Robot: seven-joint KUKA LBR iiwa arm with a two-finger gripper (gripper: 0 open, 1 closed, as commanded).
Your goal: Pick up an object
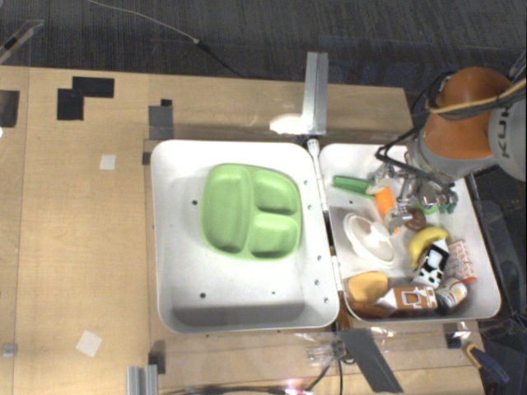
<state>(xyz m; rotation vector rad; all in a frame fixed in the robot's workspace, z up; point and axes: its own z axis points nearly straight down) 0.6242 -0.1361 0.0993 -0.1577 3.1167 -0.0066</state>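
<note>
Orange and grey mark the arm, which is reached in from the right so that the jaws of the gripper are hung low over the right-hand shallow white bin, where the candidates are piled. Whether the jaws are spread or pressed together cannot be told, and nothing is seen pinched between them. Just beside them, toward the bin's middle, a small orange piece is lain against a green stick-shaped object. Below them a white dish-like piece and a yellow banana are found; further on, a brown rounded lump and a brown carton. Well apart, across the divider, a light green sectioned plastic tray is left in the left-hand white bin, probably kept separate as a drop area.
</note>
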